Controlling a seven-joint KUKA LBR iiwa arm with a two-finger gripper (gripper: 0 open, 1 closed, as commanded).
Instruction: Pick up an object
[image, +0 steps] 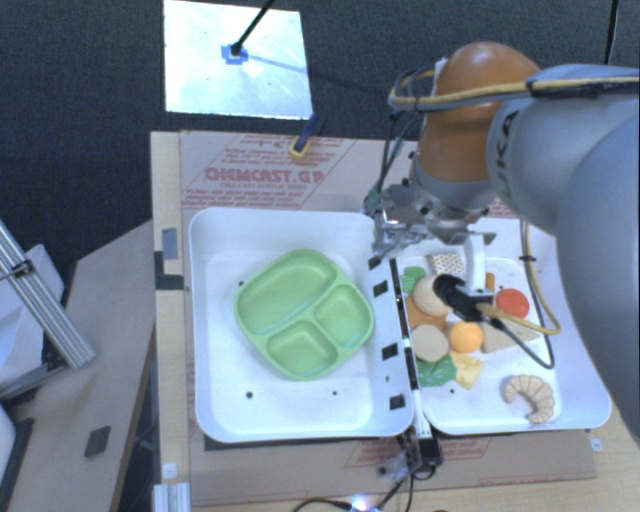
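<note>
Gripper (395, 238) hangs over the far left corner of the right bin (580, 400), beside the wall it shares with the left bin (215, 400). Whether its grip is spread or closed cannot be told. An orange (465, 336) and a tomato (512, 302) lie mid-bin, and a croissant (530, 397) lies near the front edge. A green tray (300, 315) lies in the left bin's middle.

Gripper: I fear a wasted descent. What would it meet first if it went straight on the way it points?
The gripper would most likely meet the bare floor of the right bin at its far corner, by the black divider, short of the toy food. Depth is unclear.
</note>
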